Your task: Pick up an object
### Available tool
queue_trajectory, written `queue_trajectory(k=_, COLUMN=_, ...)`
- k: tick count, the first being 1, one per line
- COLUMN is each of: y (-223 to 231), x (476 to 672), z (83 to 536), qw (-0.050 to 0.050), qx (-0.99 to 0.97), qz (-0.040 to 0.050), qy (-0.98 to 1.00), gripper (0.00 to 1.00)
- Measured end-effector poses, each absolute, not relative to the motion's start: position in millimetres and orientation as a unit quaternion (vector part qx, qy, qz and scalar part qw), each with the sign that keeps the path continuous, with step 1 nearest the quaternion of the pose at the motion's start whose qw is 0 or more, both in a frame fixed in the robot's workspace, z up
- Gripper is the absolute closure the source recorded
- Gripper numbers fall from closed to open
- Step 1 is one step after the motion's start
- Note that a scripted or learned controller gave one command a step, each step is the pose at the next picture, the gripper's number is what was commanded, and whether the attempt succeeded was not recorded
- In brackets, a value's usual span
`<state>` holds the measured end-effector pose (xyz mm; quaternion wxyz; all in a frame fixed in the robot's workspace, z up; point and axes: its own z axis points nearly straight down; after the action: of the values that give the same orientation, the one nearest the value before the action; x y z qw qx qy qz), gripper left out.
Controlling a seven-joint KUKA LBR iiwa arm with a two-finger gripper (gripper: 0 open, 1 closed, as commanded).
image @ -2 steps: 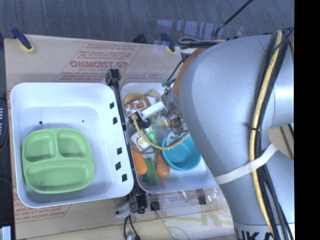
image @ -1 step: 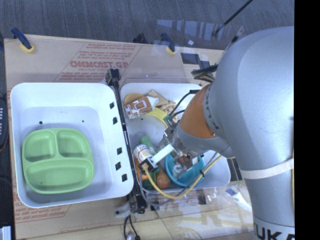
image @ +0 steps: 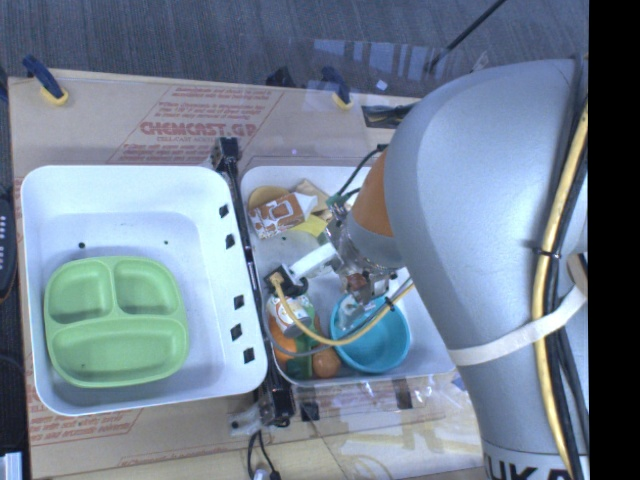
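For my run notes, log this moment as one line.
arm: over right bin | tool: above blue bowl | green tray: left bin

The big grey arm (image: pixel 480 238) overhangs the crowded right white bin (image: pixel 262 183); a round blue bowl (image: pixel 385 346) fills its near corner. The left white bin (image: pixel 120 193) lies open around its green divided plate (image: pixel 115 320).

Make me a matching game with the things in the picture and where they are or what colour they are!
Things:
1. divided plate
2. bowl
3. arm
4. clamp

Clues:
A. blue, in the right bin
B. grey with an orange band
C. green, in the left bin
D. blue and yellow, at the far left corner of the cardboard

Pairs: 1-C, 2-A, 3-B, 4-D
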<state>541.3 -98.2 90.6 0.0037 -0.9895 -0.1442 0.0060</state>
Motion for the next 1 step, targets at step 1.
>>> queue_trajectory(k=1, y=-162.5, x=529.8, z=164.6, qw=0.003, qx=-0.99, qz=0.0026, qy=-0.141, gripper=0.0)
